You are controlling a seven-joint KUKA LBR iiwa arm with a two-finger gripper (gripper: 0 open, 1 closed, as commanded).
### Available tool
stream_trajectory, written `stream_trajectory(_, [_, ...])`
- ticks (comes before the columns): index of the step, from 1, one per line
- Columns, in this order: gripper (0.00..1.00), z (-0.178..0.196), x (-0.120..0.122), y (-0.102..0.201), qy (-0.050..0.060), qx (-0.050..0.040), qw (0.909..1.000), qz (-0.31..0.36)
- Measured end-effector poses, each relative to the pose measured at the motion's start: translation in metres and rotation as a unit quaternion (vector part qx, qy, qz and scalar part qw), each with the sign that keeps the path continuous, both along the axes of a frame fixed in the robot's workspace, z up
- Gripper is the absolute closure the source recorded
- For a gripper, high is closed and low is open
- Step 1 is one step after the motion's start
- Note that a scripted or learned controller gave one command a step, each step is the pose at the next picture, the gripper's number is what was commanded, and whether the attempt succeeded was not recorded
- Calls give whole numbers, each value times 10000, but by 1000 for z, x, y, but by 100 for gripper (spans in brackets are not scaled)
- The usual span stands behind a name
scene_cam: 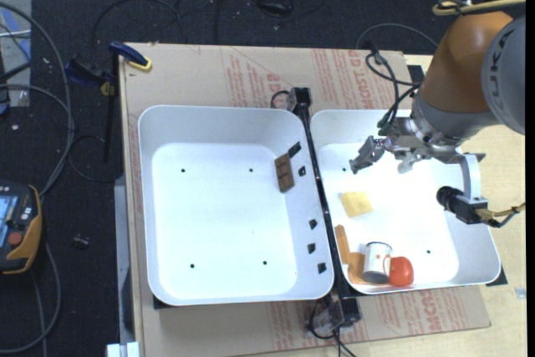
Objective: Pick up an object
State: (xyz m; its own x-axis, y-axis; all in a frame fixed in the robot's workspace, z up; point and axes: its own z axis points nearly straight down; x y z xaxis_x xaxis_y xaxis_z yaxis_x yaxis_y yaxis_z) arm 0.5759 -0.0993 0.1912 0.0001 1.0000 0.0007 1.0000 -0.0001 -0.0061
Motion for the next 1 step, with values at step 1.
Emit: stream_trajectory(1, [0, 3, 1, 0, -30, -3, 10000, 2])
